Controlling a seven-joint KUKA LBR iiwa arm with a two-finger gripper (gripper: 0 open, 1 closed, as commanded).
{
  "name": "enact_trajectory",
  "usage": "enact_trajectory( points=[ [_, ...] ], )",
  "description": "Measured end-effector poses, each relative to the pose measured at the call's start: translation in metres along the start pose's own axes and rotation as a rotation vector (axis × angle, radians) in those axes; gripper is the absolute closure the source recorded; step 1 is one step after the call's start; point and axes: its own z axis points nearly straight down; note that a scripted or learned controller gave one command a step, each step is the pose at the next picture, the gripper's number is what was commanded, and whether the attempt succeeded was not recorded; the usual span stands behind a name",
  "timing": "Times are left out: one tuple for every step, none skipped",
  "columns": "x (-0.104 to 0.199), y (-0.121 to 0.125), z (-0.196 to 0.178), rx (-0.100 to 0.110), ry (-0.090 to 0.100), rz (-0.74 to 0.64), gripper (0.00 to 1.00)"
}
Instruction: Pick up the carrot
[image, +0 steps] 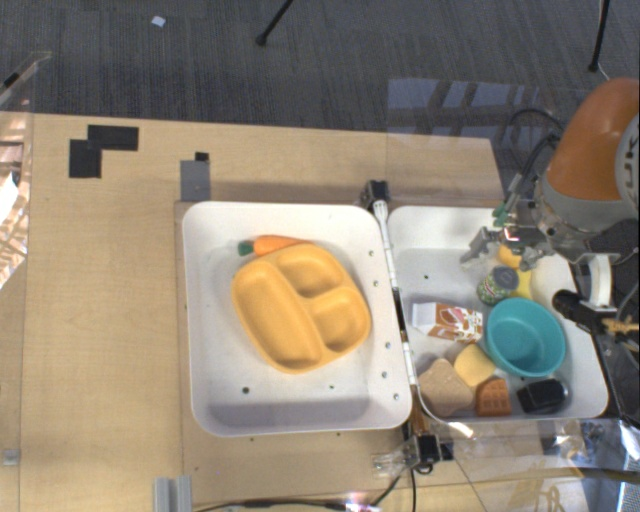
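From the camera above, I see the carrot (277, 243) lying in the left bin (215, 400), at its far side, tucked against the far edge of the yellow tray (300, 305) and touching it, its green top pointing left. Nothing holds it. My gripper (512, 238) hangs over the far part of the right bin (440, 240), above the clutter there: a teal bowl (524, 338), a small carton (447, 321), some bread-like pieces (455, 380) and a black item (541, 395). Whether my fingers are apart or together I cannot tell; the wrist and cables hide them.

So I judge the task barely begun: the carrot is not grasped and not lifted. Everything is left, namely crossing the divider between the bins, coming down on the carrot, closing and raising it. The carrot sits well apart from me, off to the view's left and at about the same depth.
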Motion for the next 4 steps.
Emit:
enact_trajectory(
  points=[
    [-0.077,0.055,0.032,-0.002,-0.005,-0.156,0.00],
    [-0.075,0.077,0.102,0.006,0.013,-0.142,0.00],
    [-0.079,0.081,0.089,-0.013,-0.004,-0.148,1.00],
    [0.005,0.078,0.102,-0.005,0.001,-0.182,1.00]
  ],
)
